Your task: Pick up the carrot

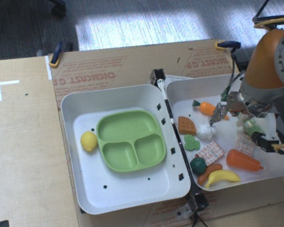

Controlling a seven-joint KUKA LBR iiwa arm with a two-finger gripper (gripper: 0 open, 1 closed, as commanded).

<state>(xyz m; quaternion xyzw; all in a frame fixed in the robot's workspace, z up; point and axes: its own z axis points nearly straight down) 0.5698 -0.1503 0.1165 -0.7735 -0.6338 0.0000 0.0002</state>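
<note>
The carrot (206, 108) is a small orange piece with a green top, lying near the back of the right bin (280, 170) with its leaf end pointing left. My gripper (220, 113) reaches in from the right and hangs low over the carrot's right end. It looks open, with a dark finger (215, 118) just in front of the carrot; some orange shows behind it. The carrot rests on the bin floor.
Around it lie a waffle piece (186, 125), a white lump (204, 131), a green leafy piece (191, 143), a checkered cracker (210, 152), a banana (223, 177) and a large orange piece (242, 159). The left bin (85, 194) holds a green divided plate (131, 140) and a lemon (88, 140).
</note>
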